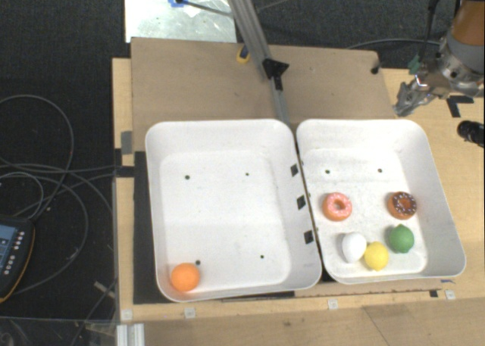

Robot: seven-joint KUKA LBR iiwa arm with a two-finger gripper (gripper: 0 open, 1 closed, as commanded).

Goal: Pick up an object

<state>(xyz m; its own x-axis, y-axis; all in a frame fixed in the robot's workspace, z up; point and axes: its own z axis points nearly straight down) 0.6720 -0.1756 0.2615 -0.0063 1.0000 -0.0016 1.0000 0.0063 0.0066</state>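
An orange ball (184, 277) lies in the front left corner of the left bin (220, 136). In the right bin (364, 136) sit a pink frosted donut (337, 206), a chocolate donut (402, 204), a white egg-shaped piece (353, 247), a yellow lemon (376, 256) and a green lime (400, 238), all toward the front. My gripper (410, 99) hangs at the far right, beyond the back right corner of the right bin, well apart from every object. Nothing shows between its fingertips.
A slanted metal pole (250, 19) with a clamp crosses the brown board behind the bins. Black clips (299, 202) join the bins along their shared edge. Cables and a pendant (11, 250) lie on the floor at the left.
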